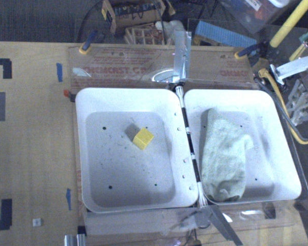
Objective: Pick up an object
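A small yellow cube (142, 138) rests on the floor of the left white bin (92, 104), a little above its middle, with one corner turned toward the camera. A crumpled pale cloth (224, 155) lies in the right white bin (277, 137). It stretches from the back of the bin's floor down to the front wall, along the left half.
The two bins meet at a black divider strip (190, 142). An upright metal post (181, 55) stands just behind that joint. Cardboard (123, 68) lines the back. Cables and metal hardware (292, 101) crowd the right edge. Bare wooden bench (31, 152) lies to the left.
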{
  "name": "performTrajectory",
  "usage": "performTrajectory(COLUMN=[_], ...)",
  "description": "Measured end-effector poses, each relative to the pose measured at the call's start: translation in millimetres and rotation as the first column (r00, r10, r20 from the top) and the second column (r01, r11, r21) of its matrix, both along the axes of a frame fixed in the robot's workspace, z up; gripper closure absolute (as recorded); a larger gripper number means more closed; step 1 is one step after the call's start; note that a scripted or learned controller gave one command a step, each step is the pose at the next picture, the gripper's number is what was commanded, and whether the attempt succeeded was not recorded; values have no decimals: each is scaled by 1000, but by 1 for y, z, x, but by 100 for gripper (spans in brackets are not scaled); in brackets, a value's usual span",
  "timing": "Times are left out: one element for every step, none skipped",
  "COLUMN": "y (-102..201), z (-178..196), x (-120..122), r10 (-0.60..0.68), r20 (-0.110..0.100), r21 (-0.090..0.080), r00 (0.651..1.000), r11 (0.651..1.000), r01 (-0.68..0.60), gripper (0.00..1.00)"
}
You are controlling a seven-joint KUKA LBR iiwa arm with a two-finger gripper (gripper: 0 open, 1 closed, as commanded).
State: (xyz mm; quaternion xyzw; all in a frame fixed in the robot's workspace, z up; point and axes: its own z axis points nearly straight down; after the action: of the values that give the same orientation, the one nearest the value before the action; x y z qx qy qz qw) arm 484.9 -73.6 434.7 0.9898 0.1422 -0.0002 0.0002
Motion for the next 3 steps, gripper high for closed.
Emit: performTrajectory(y=[1,35,75], z=[0,0,0], x=[-5,23,-5], r10=[-87,-88,-88], r20=[2,2,0], r21=[0,0,0], r00=[996,996,996], r11=[996,996,996], r01=[87,88,88], gripper=[100,100,100])
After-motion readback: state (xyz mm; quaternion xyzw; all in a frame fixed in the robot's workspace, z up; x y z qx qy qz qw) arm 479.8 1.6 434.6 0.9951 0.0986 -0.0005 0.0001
